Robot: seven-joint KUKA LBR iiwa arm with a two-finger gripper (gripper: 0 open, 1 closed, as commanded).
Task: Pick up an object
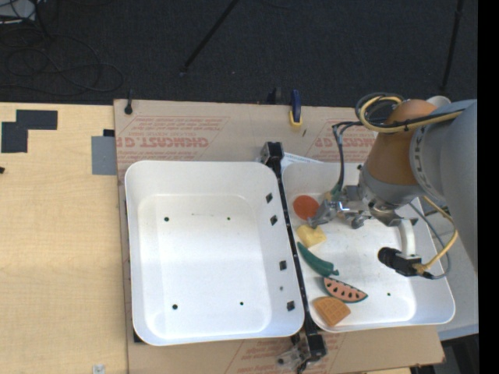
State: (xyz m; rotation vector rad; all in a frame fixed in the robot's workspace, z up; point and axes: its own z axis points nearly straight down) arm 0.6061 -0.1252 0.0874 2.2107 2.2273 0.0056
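While the arm (405, 158) reaches in from the right, its gripper (337, 209) sits low over the right bin (433, 306), near the dividing rim where the toys are bunched. That clustering likely explains the approach: all candidates lie along the bin's left side.

Fingers: too small and cluttered with cable to read; cannot tell whether they are spread or closed, and nothing is visibly held between them.

Nearest candidates: red round piece (306, 206) just beside the gripper, yellow piece (311, 236) just below it. Further down: green curved piece (316, 260), watermelon slice (345, 291), orange wedge (333, 311) close to the bin's front corner.

Left bin (148, 209) sits alongside, walls touching or nearly so.

Judgement: grasp not yet made; red or yellow piece looks like the target. Risk: both sit close to the wall, leaving little room for a finger on that side.
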